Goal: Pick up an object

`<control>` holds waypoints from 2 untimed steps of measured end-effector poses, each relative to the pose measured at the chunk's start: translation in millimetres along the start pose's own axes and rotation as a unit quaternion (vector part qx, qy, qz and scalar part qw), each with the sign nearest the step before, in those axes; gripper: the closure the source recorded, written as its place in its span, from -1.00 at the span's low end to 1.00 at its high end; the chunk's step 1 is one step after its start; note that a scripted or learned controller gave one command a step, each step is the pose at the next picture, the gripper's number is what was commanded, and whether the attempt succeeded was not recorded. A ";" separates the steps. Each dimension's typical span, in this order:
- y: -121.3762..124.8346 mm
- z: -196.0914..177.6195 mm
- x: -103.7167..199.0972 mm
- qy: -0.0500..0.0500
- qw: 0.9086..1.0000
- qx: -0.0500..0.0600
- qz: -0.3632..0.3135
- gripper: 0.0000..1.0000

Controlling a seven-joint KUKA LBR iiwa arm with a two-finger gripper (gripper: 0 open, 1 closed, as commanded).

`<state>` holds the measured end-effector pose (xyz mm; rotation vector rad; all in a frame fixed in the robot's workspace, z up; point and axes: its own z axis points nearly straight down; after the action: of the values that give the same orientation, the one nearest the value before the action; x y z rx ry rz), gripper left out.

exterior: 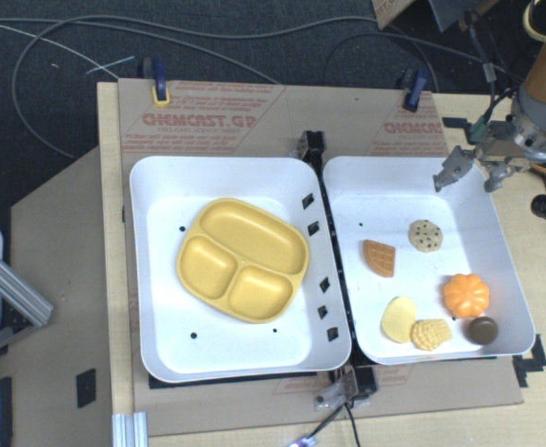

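Observation:
The right bin [375,182] holds several small food items: a chocolate-chip cookie [425,236], an orange-brown wedge [379,257], an orange pumpkin [466,293], a pale yellow piece [399,318], a corn cob [430,333] and a dark brown ball [483,330]. My gripper [471,177] hangs above the bin's far right corner, beyond the cookie. Its two fingers are spread apart with nothing between them.
The left bin [152,250] holds a yellow divided plate [242,259]. A black clip strip [318,240] runs between the bins. Blue clamps [160,82] [414,89] hold the cardboard base at the back. Cables lie on the dark floor beyond.

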<state>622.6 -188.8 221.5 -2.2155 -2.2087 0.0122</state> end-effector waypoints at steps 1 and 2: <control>2.8 -8.8 0.7 -0.002 1.000 -0.007 -0.002 -1.00; -3.5 51.5 -3.0 -0.001 1.000 -0.004 -0.001 -1.00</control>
<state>618.3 -191.6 170.0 -2.2171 -2.2163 0.0056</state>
